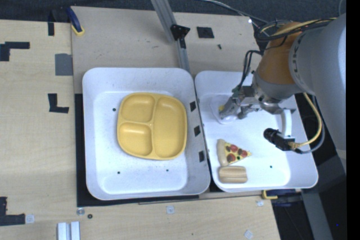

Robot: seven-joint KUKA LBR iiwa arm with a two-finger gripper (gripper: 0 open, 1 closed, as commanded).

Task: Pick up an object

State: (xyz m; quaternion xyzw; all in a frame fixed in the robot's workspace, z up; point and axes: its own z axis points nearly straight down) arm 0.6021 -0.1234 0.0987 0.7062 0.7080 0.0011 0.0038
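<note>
Camera view, from above at a slant: my arm (304, 59) reaches in from the right, and my pincer (232, 109) hangs low over the upper left part of the right bin (292, 177), close to the wall it shares with the left bin (95, 137). At its tip I note a pale, glassy patch on the bin floor; whether that is an object, or merely glare, I cannot tell. Nor can I tell how far the pincer is spread, or whether it has hold of anything, since the wrist housing hides the tips. The plain candidates for picking lie nearer the camera in the same bin: a pizza slice toy (232, 152) and, just beside it toward the front wall, a bread roll toy (232, 175). Both lie flat and apart from my pincer. The left bin bears a yellow divided plate (152, 125), lying flat near its centre, well apart from my reach. My judgement: the grasp is unconfirmed, and the nearness of the bin wall is a collision risk.
</note>
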